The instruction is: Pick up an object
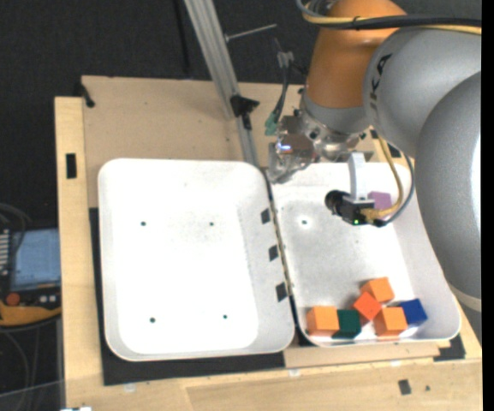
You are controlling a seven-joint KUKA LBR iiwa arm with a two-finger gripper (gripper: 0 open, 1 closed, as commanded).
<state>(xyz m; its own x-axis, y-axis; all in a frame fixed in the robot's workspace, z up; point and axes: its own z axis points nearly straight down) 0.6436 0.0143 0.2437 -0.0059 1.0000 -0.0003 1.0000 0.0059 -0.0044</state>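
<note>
Gripper (282,164) above far-left corner of right bin (319,264); claw state cannot be told. Targets: 4 orange blocks (322,318), green block (348,322), blue block (413,311), clustered along bin's near edge. Step judged: approach, nothing grasped. Next move calls for travel to near edge, descent over 1 outlying block.

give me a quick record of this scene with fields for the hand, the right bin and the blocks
hand: above the right bin's far left corner
right bin: blocks bunched along its near edge
orange blocks: four
green block: one, between orange ones
blue block: one, furthest right
purple piece: small, at the far end, near the arm; cannot tell what it is
</note>
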